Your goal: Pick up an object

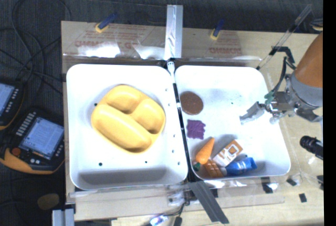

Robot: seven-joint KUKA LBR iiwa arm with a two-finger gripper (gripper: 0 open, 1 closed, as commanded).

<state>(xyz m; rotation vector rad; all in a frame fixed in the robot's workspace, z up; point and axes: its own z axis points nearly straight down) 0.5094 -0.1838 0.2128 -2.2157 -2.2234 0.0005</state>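
The claw [258, 113], its grip unreadable to us, hovers over the right bin [231, 79], so we judge the approach underway, needing descent toward the carrot [205, 150].

Two shallow white bins stand side by side on a wooden bench [247, 41]: the left bin [84, 167] and the right bin [262, 83]. A metal bar [174, 31] rises behind their shared edge. Two handheld control devices [34, 141] with screens lie on the dark floor at left, with black cables [31, 25] near them.
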